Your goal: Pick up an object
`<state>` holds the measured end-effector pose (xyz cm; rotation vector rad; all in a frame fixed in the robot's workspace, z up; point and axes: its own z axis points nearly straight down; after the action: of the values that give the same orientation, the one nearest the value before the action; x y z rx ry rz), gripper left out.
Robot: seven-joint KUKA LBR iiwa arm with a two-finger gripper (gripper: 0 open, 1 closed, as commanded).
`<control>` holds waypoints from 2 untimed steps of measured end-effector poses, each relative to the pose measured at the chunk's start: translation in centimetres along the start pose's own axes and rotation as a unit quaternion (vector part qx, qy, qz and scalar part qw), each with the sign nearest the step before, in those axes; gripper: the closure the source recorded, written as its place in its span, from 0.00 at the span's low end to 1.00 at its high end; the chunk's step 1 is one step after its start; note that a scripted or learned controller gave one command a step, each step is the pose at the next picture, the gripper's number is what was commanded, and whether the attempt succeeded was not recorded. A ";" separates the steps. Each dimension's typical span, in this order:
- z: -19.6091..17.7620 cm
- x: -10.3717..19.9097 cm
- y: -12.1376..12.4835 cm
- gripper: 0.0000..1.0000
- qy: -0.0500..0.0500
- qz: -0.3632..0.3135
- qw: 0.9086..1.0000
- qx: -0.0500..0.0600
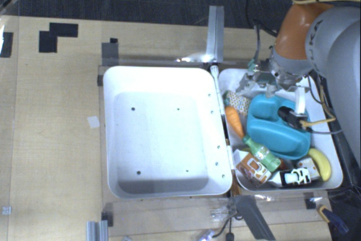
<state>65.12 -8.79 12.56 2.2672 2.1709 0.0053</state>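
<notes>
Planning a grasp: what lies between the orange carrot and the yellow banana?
In the camera view, the blue plastic container and a green bottle lie between them.

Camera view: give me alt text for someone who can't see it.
The gripper reaches into the right bin at its far end, above a blue container, carrot, green bottle and banana. The left bin sits alongside.

We see smooth glossy white plastic bins (pixel 161 132), a shiny blue plastic container (pixel 276 127) beside them, pale matt wood-look worktop (pixel 51 138), brushed metal post (pixel 215 36).
</notes>
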 end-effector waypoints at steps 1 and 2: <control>-6.0 3.8 -11.5 0.00 0.000 0.129 0.992 0.001; -6.0 2.1 -10.4 0.00 0.000 0.022 1.000 0.000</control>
<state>54.78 -6.26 18.53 2.3142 2.1200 0.0050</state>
